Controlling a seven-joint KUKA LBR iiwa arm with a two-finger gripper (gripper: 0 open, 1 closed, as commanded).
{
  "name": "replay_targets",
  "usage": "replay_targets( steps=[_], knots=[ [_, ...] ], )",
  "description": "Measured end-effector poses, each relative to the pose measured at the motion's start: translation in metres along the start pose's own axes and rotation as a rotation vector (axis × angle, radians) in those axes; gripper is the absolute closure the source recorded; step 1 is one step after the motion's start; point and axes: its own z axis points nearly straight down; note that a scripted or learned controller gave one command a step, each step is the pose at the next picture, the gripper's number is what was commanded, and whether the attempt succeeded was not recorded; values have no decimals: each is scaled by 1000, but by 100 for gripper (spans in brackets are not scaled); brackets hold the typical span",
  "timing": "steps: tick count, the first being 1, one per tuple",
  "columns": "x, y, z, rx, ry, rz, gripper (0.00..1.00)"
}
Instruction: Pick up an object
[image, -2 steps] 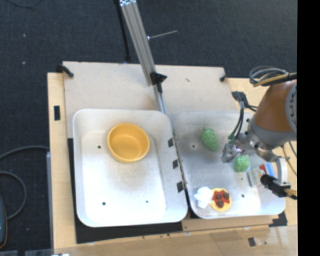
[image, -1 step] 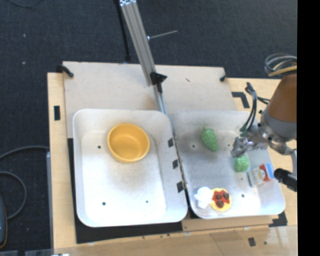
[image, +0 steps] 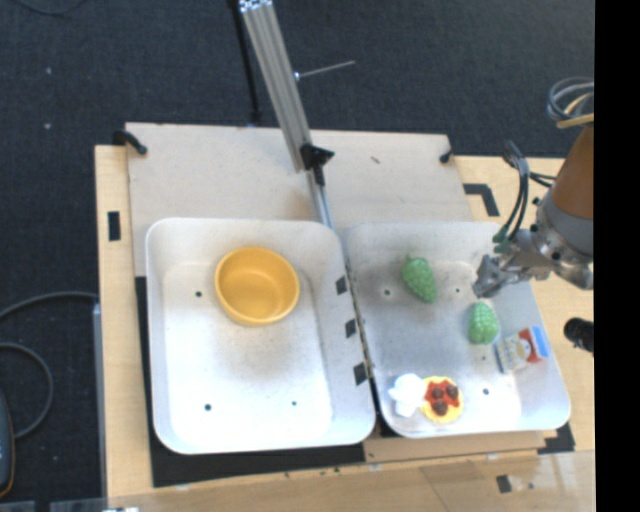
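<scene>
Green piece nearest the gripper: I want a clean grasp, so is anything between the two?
Nothing visible. The gripper hangs just above the nearer green piece in the right bin, with bare floor between them. The second green piece lies off to the left, and the packet to the lower right.

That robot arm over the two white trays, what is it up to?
The arm reaches in from the right, its hand hovering over the right tray, just above a bumpy green object. Nothing sits between its fingers, so nothing has been picked up yet. A second green object, a small packet and a white and red toy food piece also lie in that tray. A yellow bowl sits in the left tray.
</scene>
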Motion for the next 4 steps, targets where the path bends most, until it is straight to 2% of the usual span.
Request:
replay_targets(
  steps=[1, 4],
  knots=[
    [48, 24, -6, 4, 2, -4, 100],
    [204, 68, 27, 6, 2, -3, 100]
  ],
)
